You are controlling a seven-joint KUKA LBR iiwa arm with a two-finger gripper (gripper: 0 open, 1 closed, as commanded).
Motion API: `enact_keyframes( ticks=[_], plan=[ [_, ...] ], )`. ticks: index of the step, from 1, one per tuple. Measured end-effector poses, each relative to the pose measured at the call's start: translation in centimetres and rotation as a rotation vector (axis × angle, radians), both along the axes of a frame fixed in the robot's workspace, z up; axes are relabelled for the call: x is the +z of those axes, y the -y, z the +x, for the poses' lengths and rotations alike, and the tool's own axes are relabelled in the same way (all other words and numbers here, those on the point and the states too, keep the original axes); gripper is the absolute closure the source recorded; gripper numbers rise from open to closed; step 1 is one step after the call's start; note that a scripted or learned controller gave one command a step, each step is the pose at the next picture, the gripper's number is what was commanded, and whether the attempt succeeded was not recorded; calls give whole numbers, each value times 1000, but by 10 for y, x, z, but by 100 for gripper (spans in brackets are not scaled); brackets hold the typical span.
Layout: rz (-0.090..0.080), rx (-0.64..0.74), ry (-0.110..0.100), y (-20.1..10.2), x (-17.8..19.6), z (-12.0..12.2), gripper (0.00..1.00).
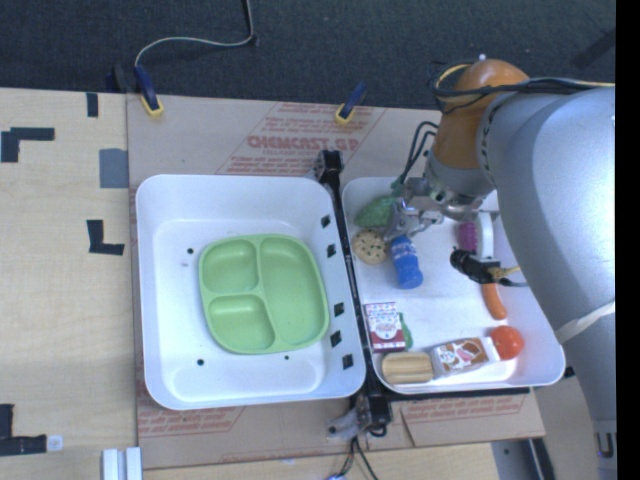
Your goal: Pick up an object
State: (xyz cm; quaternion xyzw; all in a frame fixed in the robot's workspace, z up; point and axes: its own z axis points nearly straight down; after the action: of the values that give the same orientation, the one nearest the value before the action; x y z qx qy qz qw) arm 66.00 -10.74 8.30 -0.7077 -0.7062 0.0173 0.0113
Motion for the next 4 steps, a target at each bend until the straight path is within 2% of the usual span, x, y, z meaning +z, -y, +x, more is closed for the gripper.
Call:
enact_keyframes(
  ticks=[1, 2, 3, 4],
  plan=[
    [8, 2, 39, 0, 2, -60, 0],
    [7, 2, 41, -10, 3, -106, 0],
    [4, 2, 55, 1, 4, -132, 0],
    [6, 2, 48, 6, 3, -174, 0]
  ],
)
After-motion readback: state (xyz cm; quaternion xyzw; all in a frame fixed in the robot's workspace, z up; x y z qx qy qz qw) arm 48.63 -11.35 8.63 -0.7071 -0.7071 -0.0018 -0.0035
